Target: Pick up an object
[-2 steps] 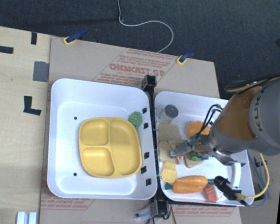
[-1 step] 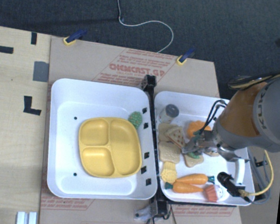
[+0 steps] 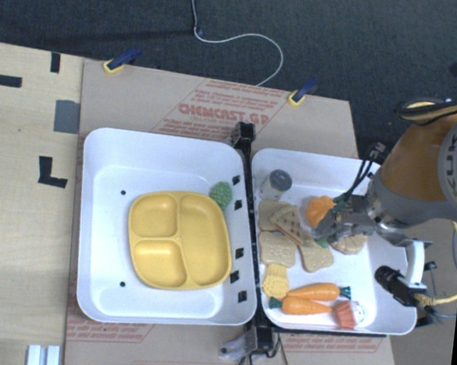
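Hovering low in right bin (image 3: 376,324), tool (image 3: 332,225) by orange piece (image 3: 319,208); grip state indiscernible.

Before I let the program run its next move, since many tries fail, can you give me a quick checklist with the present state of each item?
1. Tool over the right bin: ok.
2. An object lies right by the tool, the orange piece: ok.
3. Object seen between the tool's fingers: cannot tell, the spot is too small and crowded.
4. Crowding near the tool, with crackers packed beside the orange piece: not ok.
5. Other targets free to try, such as the carrot near the bin's front: ok.
6. Left bin undisturbed, the yellow divided plate lying flat: ok.
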`<control>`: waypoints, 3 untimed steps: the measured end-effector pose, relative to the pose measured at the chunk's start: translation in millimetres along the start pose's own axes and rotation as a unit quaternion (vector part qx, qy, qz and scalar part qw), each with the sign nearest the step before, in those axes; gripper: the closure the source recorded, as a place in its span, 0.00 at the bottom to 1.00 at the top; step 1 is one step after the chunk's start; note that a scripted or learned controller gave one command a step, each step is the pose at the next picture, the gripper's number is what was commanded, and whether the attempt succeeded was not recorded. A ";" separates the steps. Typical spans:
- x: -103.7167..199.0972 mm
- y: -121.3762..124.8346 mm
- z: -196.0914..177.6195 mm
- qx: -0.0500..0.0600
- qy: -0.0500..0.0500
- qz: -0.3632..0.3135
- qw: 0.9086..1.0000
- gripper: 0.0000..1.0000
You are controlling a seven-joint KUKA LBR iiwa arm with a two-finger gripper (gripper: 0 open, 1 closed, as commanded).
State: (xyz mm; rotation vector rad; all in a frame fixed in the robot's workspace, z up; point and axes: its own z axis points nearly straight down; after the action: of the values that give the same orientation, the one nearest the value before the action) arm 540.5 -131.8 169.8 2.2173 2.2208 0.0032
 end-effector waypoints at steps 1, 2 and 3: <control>0.4 1.0 -52.7 0.000 0.000 0.000 1.000 1.00; 38.5 27.7 -57.9 0.002 0.001 -0.002 1.000 1.00; 76.1 71.4 -48.5 0.002 0.001 -0.002 1.000 1.00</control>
State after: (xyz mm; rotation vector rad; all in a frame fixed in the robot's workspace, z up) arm 611.5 -55.5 218.5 2.2152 2.2284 0.0015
